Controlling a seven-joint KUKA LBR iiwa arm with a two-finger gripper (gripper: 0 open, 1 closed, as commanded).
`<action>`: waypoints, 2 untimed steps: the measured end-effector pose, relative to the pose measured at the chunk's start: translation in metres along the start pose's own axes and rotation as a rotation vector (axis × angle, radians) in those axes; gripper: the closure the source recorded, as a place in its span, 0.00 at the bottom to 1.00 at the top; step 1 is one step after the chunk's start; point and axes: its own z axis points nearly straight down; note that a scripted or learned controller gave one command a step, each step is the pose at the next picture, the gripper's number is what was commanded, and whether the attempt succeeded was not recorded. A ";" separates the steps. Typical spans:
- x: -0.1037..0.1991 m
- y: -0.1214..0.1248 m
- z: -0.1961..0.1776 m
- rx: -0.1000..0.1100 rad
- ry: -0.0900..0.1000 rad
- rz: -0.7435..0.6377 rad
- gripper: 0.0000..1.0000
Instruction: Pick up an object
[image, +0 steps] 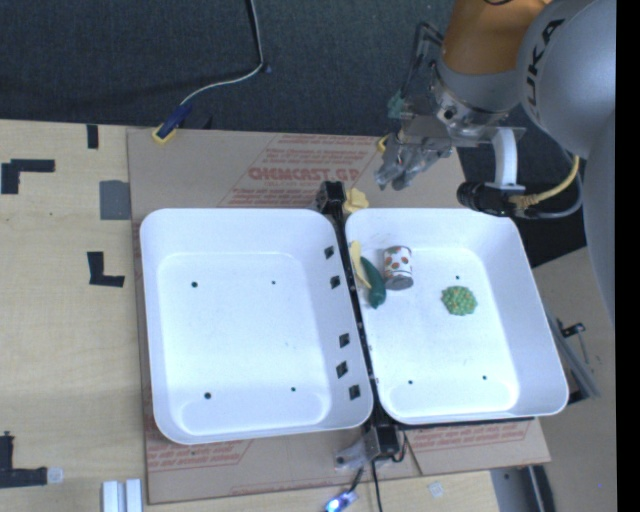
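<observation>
Left bin (170, 250) bare; jaws' (398, 172) state unclear, above right bin's (500, 230) far rim.

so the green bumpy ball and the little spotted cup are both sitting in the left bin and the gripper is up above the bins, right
Not quite: the bin is wrong. The camera view shows the green bumpy ball and the little spotted cup both in the right bin, not the left bin. The rest stands: the gripper is up beyond the bins' far edge, over the cardboard.
</observation>
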 end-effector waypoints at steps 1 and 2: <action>0.002 -0.034 -0.025 -0.016 -0.003 0.006 1.00; 0.000 -0.026 -0.203 -0.038 -0.005 0.005 1.00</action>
